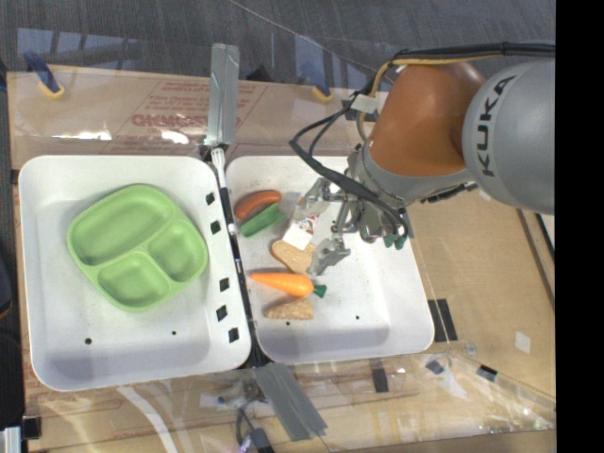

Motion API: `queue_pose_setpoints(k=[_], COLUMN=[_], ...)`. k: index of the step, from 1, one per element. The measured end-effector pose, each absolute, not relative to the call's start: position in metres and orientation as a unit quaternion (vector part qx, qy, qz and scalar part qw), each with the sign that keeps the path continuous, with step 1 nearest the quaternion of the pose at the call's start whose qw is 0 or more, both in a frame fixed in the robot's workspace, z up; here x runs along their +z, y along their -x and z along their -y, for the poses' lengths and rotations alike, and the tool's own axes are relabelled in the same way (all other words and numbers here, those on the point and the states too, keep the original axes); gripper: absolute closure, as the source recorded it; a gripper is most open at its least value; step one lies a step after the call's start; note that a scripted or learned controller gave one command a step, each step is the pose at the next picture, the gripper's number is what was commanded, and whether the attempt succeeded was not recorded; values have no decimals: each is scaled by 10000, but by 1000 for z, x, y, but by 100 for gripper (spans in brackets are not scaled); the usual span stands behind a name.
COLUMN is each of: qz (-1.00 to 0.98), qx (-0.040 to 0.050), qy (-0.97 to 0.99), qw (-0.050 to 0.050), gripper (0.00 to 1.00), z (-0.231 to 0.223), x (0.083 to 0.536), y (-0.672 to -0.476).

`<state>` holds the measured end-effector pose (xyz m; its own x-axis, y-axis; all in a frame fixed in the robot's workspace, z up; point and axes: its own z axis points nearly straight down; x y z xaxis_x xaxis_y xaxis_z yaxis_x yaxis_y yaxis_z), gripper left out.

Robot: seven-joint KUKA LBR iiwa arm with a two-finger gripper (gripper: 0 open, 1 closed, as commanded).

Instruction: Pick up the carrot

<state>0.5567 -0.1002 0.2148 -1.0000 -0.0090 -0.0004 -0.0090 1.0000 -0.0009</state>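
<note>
Above the right bin (406, 321) I see the grey arm (472, 130) reaching down, and left of this bin the other bin (57, 338) holds a green divided plate (137, 245). The gripper (327, 253) hangs just above the carrot (281, 282), its fingers apart and holding nothing. Around the carrot lie a sausage (258, 202), a cracker (292, 256) and a small bread piece (288, 310).
</note>
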Motion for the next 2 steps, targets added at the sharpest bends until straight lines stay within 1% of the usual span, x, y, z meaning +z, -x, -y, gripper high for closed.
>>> queue_pose_setpoints(k=[1, 2], qz=[-9998, -9997], qx=[1, -2], qy=[198, 246], qw=[8, 22], gripper=[0, 100], z=[104, 102], x=[92, 103], y=[-534, -536])
